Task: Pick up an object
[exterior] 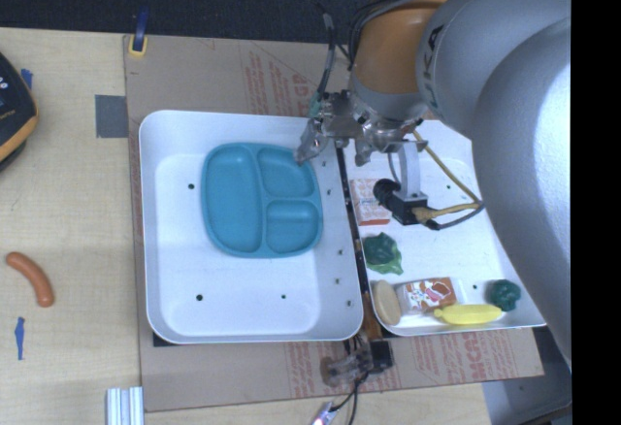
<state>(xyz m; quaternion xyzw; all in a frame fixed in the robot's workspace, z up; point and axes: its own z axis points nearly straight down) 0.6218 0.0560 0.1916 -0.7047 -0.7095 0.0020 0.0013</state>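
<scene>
Grey arm (505,74) above 2 bins (155,219)

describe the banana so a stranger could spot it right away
Look in the right-hand white bin, along its near edge. The banana lies flat there, just below a red and white packet. It is the one long yellow thing among its neighbours.

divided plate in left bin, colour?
Teal-blue divided plate, plain, clear in the camera view.

The light over my bench is even and bright; the white bins (165,219) glare a little, shadows are soft, and the picture is slightly blurred.
</scene>
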